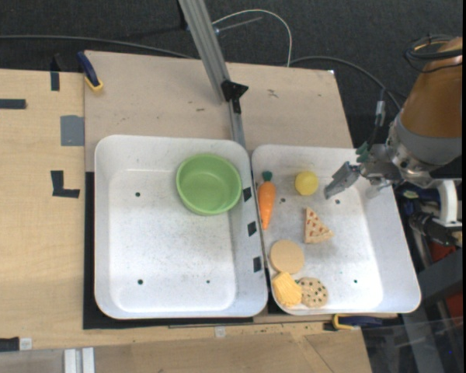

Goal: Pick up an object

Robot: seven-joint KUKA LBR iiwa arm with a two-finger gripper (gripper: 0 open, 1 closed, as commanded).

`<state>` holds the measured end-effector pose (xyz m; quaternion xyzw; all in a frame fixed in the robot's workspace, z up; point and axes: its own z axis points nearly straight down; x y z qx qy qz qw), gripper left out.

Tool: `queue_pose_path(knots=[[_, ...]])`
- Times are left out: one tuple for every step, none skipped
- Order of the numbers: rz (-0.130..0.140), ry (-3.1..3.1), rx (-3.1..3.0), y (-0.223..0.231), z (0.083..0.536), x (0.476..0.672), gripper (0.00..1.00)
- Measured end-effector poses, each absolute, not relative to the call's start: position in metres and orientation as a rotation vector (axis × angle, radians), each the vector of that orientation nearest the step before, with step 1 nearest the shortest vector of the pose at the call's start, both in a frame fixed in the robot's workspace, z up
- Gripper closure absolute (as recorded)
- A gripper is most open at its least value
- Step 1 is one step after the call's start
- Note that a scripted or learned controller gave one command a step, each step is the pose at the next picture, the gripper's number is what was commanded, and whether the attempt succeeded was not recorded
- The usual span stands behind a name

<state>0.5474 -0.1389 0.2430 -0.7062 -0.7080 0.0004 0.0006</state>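
arm (431, 107): enters from frame right, upper-right area, grey w/ orange band up top | wrist: angled down-left | claw (340, 183): dark, right-centre of frame, tip pointing lower left | grip: nothing seen betw. fingers

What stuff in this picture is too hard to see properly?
- Gripper, camera view: dark and blurred above the right bin, so whether its fingers are open or shut is unclear.
- Arm, camera view: cut off by the right edge.
- Yellow wedge, camera view: tucked against the bin's corner, partly overlapped by the round cracker; what it is stays unclear.
- Cookie, camera view: too small to read its spots.
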Motion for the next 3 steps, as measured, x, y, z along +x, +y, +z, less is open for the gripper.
queue_pose_path(knots=[[0.002,-2.223,-2.218,-0.139,0.243,0.547,0.00],[0.008,-2.218,-2.216,-0.141,0.179,0.547,0.00],[0.008,-2.218,-2.217,-0.150,0.121,0.547,0.00]])
